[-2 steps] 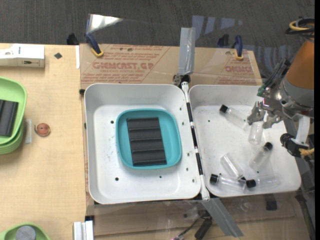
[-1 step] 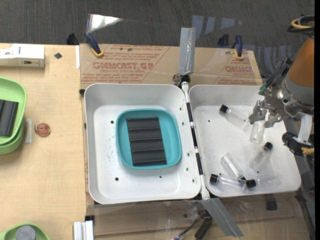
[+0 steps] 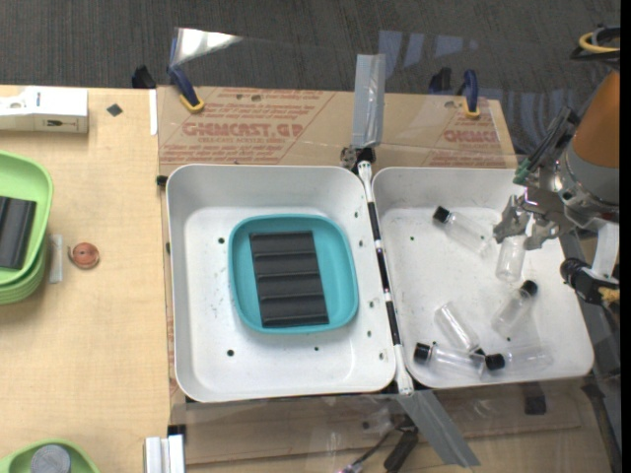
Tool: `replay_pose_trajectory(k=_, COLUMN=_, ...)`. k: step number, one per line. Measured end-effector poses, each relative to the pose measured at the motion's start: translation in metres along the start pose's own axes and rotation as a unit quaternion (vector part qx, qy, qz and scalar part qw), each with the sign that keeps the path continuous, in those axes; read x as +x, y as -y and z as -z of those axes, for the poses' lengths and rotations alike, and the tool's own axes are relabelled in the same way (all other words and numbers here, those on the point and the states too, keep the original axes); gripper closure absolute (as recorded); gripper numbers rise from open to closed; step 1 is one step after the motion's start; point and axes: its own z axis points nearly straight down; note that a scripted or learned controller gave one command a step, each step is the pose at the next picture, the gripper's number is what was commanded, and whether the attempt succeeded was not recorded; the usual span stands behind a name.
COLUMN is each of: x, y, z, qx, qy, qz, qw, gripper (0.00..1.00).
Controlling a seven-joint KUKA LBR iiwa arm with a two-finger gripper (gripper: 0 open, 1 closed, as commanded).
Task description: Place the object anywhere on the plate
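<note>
The object is a clear plastic vial (image 3: 510,260), transparent body, standing nearly upright just under the gripper (image 3: 520,227). It seems to sit between the two fingers, which are closed narrow around its top part, so the claw has hold of it; the glare makes the exact contact hard to see. This is over the right bin (image 3: 582,363), at about 2 o'clock from the bin centre, near its right wall.

Other vials of the same kind lie in the right bin: one w/ black cap (image 3: 446,217) at 11 o'clock, one (image 3: 517,304) at 4 o'clock just below the held one, and approx. three more (image 3: 458,348) in a loose group at 6 o'clock near the front wall, some touching each other.

The plate (image 3: 293,273) is teal, square w/ rounded corners, and lies in the middle of the left bin (image 3: 197,363). A black ribbed insert (image 3: 288,279) covers most of its inside; only the teal rim stays bare. White bin floor is open all around the plate, widest at 6 o'clock.

Between the bins runs a double rim (image 3: 378,264), well apart from the gripper. The grey arm w/ orange band (image 3: 596,136) comes in at 3 o'clock.
</note>
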Motion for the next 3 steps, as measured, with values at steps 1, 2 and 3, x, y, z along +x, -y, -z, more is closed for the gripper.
replay_pose_trajectory(k=1, x=-0.001, y=0.000, z=0.008, qx=0.001, qy=0.001, qz=0.000, qw=1.0000, gripper=1.00)
replay_pose_trajectory(k=2, x=0.031, y=0.007, z=-0.019, qx=-0.002, qy=-0.001, qz=0.147, qw=0.9891, gripper=1.00)
replay_pose_trajectory(k=3, x=0.030, y=0.007, z=-0.011, qx=-0.001, qy=-0.001, qz=0.145, qw=0.9894, gripper=1.00)
